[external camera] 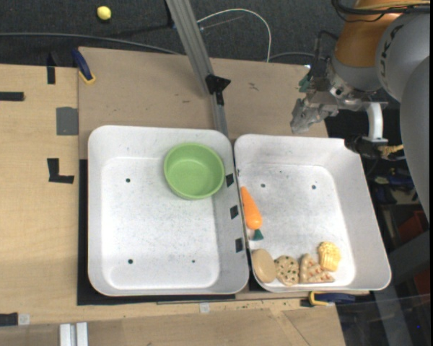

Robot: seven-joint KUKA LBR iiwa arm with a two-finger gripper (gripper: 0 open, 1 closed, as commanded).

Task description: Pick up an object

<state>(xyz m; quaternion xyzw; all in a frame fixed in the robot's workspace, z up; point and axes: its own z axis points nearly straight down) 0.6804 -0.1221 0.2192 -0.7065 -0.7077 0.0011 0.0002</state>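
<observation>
Camera view: the gripper (305,118), finger state indeterminable, is poised beyond the right bin (361,193); the carrot (251,209), judged light and rigid, is best grasped across its middle.

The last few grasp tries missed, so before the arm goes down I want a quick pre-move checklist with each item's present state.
1. gripper above the bench, outside the bins: ok.
2. Nothing between its fingers: cannot tell.
3. carrot lying free by the right bin left wall: ok.
4. Toy foods crowded along the near wall, little finger room: not ok.
5. green bowl upright in the left bin: ok.
</observation>
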